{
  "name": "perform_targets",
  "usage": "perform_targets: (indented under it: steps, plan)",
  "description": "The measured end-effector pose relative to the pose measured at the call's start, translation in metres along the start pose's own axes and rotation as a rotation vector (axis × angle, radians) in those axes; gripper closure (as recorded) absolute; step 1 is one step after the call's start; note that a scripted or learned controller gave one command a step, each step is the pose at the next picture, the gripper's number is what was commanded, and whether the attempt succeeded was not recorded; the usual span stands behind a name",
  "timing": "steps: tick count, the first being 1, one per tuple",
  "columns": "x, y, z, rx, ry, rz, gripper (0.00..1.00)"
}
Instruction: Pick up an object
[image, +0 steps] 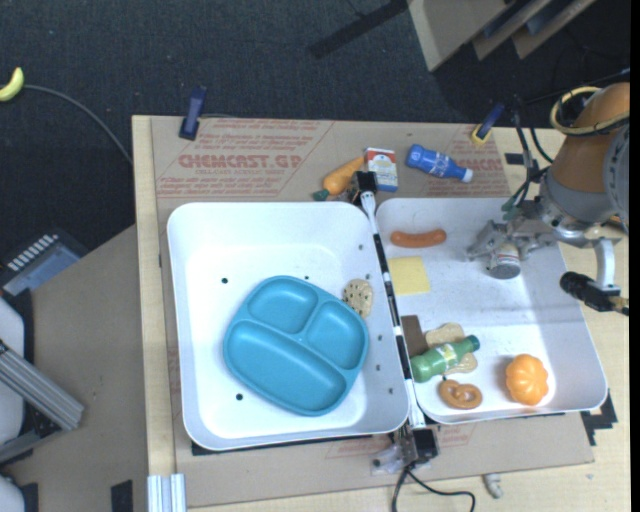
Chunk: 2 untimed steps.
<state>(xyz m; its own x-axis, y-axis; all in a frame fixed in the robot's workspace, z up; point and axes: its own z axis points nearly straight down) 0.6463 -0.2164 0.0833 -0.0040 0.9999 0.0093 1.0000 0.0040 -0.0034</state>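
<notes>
A wooden bench top (250, 160), printed with red lettering, is seen bearing two shallow white bins side by side. The left bin (200, 260) is largely taken up by a blue divided tray (295, 343) with three compartments, and a round speckled cookie (358, 294) is seen just beside the tray's upper right edge, near the bin's right wall. The right bin (570, 340) is partly cut into by the grey arm (590, 160), whose orange band is cropped at the frame's right edge. The gripper (503, 252) is placed low over the upper part of the right bin, well apart from the objects there; its fingers are blurred into a grey metallic mass, and whether they are spread or closed cannot be told. Nothing is visible between them. In the right bin are found an orange pumpkin (526, 378) near the lower right, a green bottle (442, 359) lying on its side, a yellow cheese slice (409, 275), a pretzel (460, 394) touching the bottle's lower side, a sausage (418, 238) near the top wall, and a pale item (444, 334), partly hidden behind the bottle and hard to identify. Beyond the bins, on the bench, lie a blue bottle (438, 163), a small carton (381, 168) and an orange carrot-like piece (343, 176).
</notes>
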Motion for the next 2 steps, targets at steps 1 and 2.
perform_targets:
  steps: [1,2]
  plan:
    - [0.004,0.008,-0.001,-0.004,-0.007,0.002,0.0]
    - [0.003,0.008,-0.012,-0.007,-0.011,0.001,1.0]
